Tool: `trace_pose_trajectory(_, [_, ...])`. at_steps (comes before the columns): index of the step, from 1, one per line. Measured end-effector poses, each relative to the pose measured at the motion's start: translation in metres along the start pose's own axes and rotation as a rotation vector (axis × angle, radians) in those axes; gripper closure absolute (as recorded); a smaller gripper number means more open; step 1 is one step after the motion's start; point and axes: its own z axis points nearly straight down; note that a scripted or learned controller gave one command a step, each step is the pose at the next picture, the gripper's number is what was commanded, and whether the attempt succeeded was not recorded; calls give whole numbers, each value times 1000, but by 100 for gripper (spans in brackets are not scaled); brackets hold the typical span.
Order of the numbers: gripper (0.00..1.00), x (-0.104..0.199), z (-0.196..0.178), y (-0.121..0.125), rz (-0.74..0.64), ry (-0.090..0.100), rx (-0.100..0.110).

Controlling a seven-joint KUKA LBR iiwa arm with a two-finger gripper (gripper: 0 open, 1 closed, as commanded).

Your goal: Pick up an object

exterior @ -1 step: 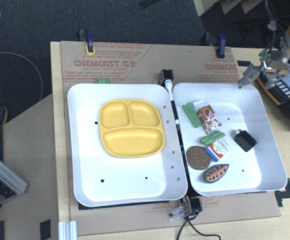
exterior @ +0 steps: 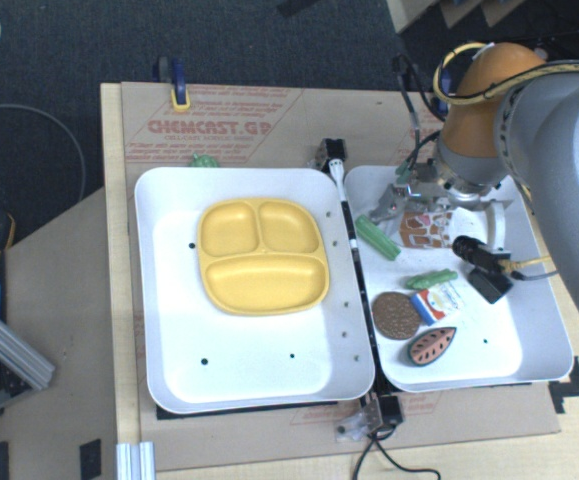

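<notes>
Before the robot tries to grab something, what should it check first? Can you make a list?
1. Are there things to pick? Ok: the right bin holds a green stick, a brown round disc, a patterned oval piece and a brick-patterned piece.
2. Is the gripper over that bin? Ok: it sits at the bin's far end.
3. Is it already holding something? Cannot tell.
4. Is the target free of neighbours? Not ok: the disc touches a small packet.
5. Is the yellow divided plate out of the way? Ok: it lies in the left bin.
</notes>
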Motion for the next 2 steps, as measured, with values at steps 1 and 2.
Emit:
trace_pose_trajectory(1, [100,-8,-20,2,7,-7,-12])
trace_pose_trajectory(2, [100,65,-114,-43,1,-3,-15])
